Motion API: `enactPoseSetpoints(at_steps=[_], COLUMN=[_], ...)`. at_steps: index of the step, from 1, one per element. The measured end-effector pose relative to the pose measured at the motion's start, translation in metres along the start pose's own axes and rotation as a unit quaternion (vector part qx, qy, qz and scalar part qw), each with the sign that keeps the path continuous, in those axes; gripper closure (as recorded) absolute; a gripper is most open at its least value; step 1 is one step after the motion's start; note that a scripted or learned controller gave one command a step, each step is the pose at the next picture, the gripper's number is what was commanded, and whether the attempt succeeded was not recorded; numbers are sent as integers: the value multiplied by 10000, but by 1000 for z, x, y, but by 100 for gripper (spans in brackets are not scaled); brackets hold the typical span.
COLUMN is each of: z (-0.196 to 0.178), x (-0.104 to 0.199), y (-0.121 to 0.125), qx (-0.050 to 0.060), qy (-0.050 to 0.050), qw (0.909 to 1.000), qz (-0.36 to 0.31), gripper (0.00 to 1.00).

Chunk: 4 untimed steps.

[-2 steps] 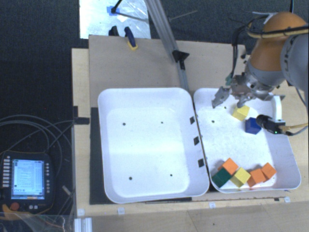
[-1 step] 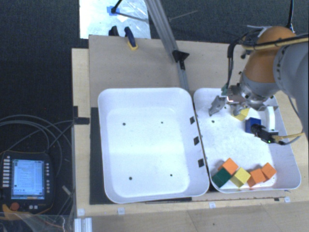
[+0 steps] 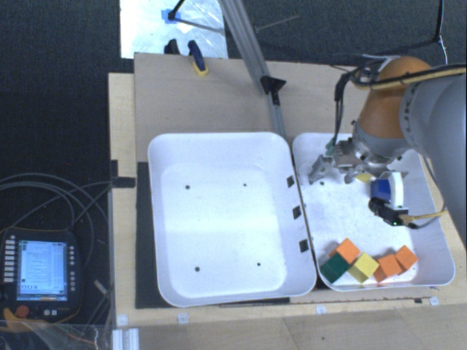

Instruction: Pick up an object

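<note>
Presently, right bin (image 3: 430,195): my gripper (image 3: 318,172) hangs over its upper left part, fingers spread apart with nothing between them, my wrist hiding part of the floor behind. Along its near wall, well apart from me: orange block (image 3: 348,250), green block (image 3: 334,268), yellow block (image 3: 363,267), two more orange blocks (image 3: 398,262), their edges overlapping and hard to separate.

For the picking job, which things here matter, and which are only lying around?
Matter: gripper; right white bin; orange cubes; green cube; yellow cube.

Lying around: left white bin; handheld screen pendant; yellow-handled clamp.
</note>
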State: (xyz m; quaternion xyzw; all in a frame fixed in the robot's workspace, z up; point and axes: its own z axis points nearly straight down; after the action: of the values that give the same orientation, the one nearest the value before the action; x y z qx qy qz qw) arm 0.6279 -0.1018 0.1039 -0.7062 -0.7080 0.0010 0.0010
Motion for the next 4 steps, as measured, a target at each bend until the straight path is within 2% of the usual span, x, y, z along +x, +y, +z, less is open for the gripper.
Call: enactPoseSetpoints(at_steps=[1, 2, 3, 4], z=[-14, -79, -116, -131], x=[0, -2, -3, 42], y=[2, 5, 6, -11], qx=[-35, -60, -48, -25], qy=[0, -7, -4, 10], qw=[10000, 10000, 10000, 10000], qz=[-8, -7, -9, -36], gripper=[100, 100, 100, 100])
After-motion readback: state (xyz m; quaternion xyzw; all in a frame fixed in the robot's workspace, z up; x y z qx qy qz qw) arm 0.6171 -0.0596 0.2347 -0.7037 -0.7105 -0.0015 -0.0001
